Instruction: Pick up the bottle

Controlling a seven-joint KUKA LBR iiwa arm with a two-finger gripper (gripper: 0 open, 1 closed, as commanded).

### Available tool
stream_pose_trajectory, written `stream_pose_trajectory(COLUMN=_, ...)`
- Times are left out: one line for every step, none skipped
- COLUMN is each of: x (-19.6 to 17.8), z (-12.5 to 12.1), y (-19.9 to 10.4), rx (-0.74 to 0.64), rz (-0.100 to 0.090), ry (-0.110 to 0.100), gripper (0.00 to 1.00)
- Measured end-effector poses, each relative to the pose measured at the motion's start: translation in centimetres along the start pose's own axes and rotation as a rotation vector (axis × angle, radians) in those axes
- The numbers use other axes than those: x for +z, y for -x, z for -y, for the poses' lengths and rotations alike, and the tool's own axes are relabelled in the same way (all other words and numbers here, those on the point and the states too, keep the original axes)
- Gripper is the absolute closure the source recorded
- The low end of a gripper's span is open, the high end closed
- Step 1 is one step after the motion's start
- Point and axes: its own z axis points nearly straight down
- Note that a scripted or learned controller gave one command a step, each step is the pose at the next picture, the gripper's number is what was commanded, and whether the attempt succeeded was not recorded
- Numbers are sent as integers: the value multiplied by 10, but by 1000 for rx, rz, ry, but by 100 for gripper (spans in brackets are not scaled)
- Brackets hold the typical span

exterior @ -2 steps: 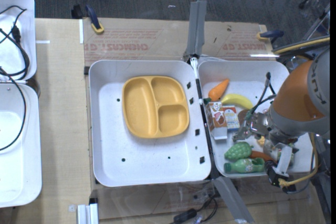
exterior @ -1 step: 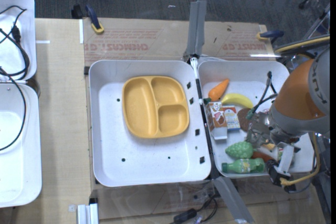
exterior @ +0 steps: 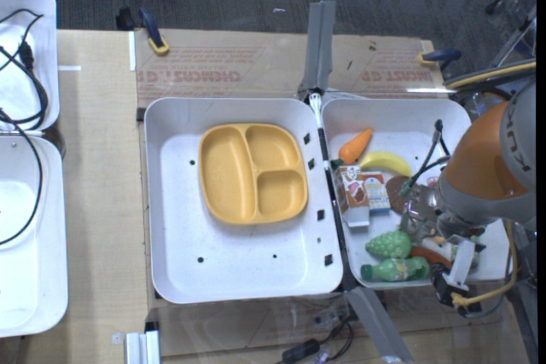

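The bottle (exterior: 394, 270) is green and lies on its side at the front edge of the right bin (exterior: 388, 112), its neck pointing right. My gripper (exterior: 420, 214) hangs low over the bin's right half, just above and to the right of the bottle, with a gap between them. The grey wrist with its orange band (exterior: 479, 168) covers the bin's right side and hides what lies under it.
Beside the bottle sit a lumpy green toy (exterior: 388, 245) and an orange-red piece (exterior: 429, 252). Farther back are a small carton (exterior: 362, 192), a banana (exterior: 386, 162), a carrot (exterior: 356, 146) and a brown item (exterior: 398, 187). The left bin (exterior: 171, 209) holds a yellow divided plate (exterior: 253, 173).
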Motion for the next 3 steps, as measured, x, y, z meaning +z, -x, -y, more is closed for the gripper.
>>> stream_pose_trajectory(x=0, z=8, y=-18, rx=-107, rz=0, ry=0, gripper=100)
stream_pose_trajectory(x=-100, z=10, y=-64, rx=366, rz=3, ry=1, gripper=100)
stream_pose_trajectory(x=-100, z=11, y=-64, rx=366, rz=3, ry=1, gripper=0)
